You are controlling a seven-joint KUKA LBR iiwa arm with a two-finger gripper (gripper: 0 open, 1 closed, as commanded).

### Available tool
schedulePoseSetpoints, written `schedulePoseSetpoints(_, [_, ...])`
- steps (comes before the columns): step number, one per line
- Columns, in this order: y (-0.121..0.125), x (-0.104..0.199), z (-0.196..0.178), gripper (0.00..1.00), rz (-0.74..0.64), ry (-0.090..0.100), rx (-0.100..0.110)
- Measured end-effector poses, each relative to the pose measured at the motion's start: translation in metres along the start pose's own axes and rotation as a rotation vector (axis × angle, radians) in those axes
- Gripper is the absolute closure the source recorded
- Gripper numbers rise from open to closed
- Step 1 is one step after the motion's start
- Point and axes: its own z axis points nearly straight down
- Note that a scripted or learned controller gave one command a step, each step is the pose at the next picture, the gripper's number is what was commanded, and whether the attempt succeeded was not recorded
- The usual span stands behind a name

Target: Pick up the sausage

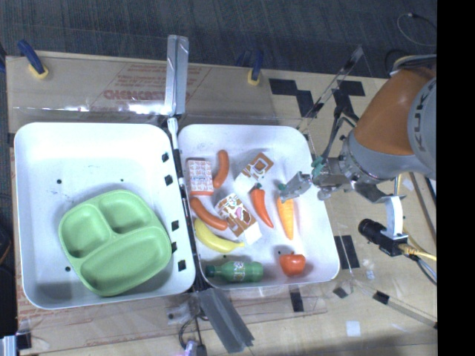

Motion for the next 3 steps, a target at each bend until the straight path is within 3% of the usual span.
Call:
schedulePoseSetpoints(1, [-0.015,0.001,0.066,0.00,-0.071,-0.001,0.000])
schedulePoseSetpoints(2, [0.045,-0.003,0.089,0.00,0.130,0.000,-0.002])
schedulePoseSetpoints(3, [0.119,0.089,0.121,0.00,0.103,0.000,0.000])
